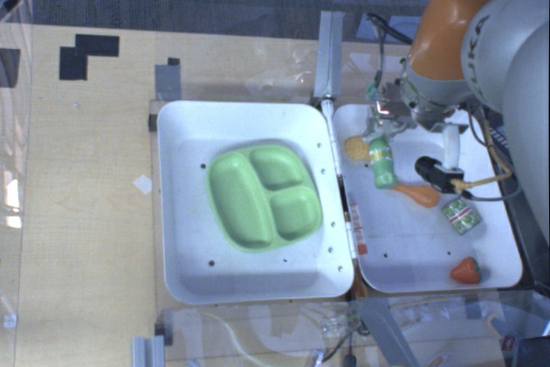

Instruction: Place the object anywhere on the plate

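One green bottle point(382, 166) lies in rt bin point(404, 271), long axis pointing away from plate point(262, 195), right under gripper point(384, 123). Grip state: can't tell.

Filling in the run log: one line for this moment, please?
tool: over right bin, above green bottle | plate: left bin, nothing on it | carrot, strawberry: right bin

Plate point(262, 197) sits in left bin point(185, 271). Right bin point(404, 266) holds bottle point(382, 167) at its left, carrot point(418, 195) beside it, small box point(461, 216) further right, strawberry point(466, 272) nearest the front edge.
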Available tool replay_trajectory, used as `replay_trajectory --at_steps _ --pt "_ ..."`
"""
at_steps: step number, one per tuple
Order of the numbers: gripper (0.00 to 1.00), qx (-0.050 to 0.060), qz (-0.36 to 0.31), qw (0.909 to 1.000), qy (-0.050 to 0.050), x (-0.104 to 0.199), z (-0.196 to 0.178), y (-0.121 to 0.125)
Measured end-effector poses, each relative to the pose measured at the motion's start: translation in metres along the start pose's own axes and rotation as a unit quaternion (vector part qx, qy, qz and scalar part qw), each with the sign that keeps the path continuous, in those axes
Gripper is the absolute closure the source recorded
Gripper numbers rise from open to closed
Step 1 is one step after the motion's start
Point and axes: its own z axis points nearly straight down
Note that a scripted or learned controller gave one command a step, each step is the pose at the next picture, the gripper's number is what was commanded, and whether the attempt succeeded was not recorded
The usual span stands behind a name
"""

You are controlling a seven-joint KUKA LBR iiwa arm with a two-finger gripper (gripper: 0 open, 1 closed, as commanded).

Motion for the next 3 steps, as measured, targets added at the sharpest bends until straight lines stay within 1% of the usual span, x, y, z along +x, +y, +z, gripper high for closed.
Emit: replay_trajectory --at_steps 1,2,3 --pt "1.0 0.0 -0.139 0.9902 0.001 0.051 0.0 -0.033" --pt "1.0 0.0 -0.199 0.9799 0.001 0.116 -0.01 -0.051" --pt "0.0 0.0 -0.199 0.98 0.001 0.115 -0.011 -0.051"
